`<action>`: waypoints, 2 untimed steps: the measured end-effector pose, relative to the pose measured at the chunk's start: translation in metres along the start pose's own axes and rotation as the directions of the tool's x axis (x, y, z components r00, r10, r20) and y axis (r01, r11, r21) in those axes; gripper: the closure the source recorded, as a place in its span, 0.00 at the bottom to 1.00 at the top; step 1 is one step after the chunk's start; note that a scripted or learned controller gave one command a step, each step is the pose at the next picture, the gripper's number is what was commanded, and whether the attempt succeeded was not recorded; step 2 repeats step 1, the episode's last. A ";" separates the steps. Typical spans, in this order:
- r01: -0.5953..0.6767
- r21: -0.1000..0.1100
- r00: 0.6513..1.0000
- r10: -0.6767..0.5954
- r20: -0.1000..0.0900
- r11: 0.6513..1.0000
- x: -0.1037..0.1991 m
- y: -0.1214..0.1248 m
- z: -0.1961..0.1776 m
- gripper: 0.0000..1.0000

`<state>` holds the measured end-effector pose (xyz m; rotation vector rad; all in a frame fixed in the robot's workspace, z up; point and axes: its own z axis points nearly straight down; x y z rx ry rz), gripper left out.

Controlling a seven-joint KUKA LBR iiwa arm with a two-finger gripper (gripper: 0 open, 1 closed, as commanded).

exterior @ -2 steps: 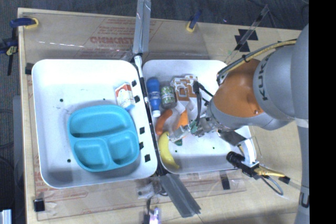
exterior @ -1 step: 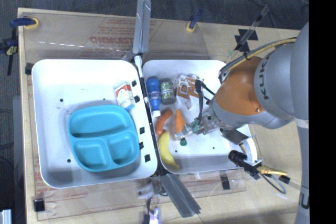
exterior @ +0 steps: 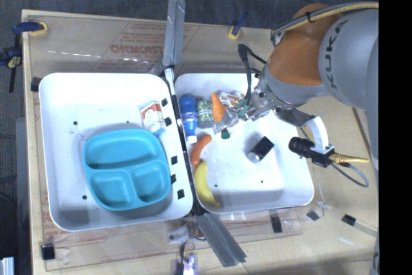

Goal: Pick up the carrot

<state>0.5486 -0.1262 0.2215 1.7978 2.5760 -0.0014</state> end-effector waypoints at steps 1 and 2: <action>0.244 -0.001 0.970 -0.244 0.001 0.970 0.005 0.059 0.004 1.00; 0.244 -0.001 0.970 -0.244 0.001 0.970 0.005 0.059 0.004 1.00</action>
